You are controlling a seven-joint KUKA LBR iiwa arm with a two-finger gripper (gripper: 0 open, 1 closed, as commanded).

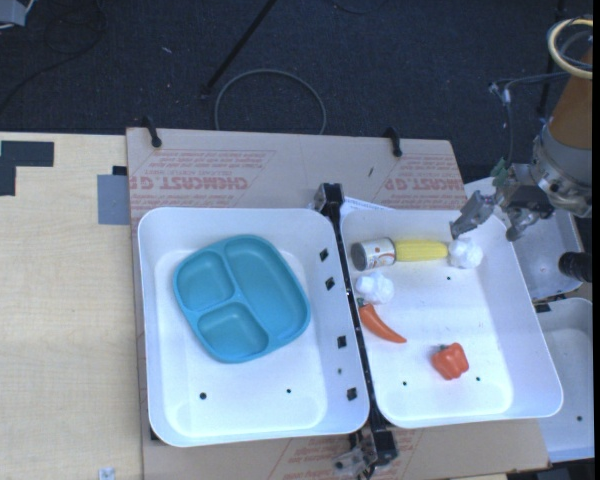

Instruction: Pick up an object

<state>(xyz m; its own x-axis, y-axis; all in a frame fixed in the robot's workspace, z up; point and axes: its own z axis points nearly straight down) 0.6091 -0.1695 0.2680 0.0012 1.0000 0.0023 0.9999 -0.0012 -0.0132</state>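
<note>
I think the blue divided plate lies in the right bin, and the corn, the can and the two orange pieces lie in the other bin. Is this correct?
Not quite. The camera view shows the blue plate in the left bin, not the right one. The corn, the can and the two orange pieces lie in the other bin, the right one.

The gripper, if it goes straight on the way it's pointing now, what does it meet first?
Probably the small white crumpled ball by the yellow corn cob; the gripper points down-left toward it, though depth is unclear.

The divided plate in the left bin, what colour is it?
The divided plate is light blue, seen clearly in the camera view.
</note>
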